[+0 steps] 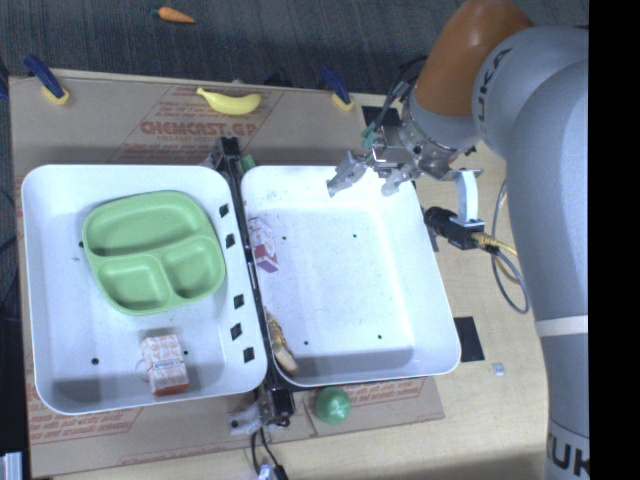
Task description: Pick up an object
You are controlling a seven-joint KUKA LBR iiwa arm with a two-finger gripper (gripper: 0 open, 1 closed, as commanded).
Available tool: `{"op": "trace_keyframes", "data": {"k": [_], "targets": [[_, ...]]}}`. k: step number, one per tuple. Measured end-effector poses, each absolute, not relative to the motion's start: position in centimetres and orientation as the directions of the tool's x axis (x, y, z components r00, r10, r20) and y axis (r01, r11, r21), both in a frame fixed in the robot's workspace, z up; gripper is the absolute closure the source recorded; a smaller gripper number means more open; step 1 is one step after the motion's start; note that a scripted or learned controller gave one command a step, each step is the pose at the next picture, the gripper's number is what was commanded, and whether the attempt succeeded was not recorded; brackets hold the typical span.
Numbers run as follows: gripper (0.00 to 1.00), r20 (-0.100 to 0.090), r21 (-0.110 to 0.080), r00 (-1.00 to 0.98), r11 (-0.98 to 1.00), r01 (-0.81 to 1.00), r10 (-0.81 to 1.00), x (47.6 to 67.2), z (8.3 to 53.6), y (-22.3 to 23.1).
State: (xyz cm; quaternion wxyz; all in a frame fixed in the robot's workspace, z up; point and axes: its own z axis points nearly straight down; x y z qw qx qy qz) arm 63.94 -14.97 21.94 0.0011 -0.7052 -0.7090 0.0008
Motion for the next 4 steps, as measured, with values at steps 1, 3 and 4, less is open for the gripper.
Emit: {"op": "trace_keyframes", "data": {"k": [1, 3, 4], "targets": [[0.0, -0.001, -0.003, -0.004, 0.004, 1.0, 1.0, 60.1, 9.2, -21.2], [0.0, 0.001, -0.001, -0.004, 0.004, 1.0, 1.0, 61.9, 18.7, -21.1], [0.0, 0.001, -0.004, -0.007, 0.007, 1.0, 1.0, 65.6, 9.1, -21.0]]}}
